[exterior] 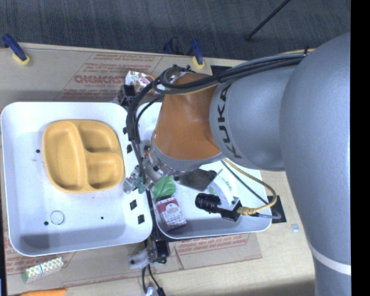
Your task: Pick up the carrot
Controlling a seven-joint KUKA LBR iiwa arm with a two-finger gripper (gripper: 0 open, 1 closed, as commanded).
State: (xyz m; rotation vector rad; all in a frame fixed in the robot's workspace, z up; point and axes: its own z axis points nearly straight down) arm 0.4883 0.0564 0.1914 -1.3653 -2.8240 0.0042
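Left bin [12, 165]: holds a divided tray [83, 155] toward its rear.
Right bin [259, 222]: small box [170, 214] at its front-left corner, arm [246, 116] over it.

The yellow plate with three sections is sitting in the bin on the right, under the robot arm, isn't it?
Not quite. The yellow plate does have three sections, but the camera view shows it in the left bin, away from the arm. The arm hangs over the right bin instead.
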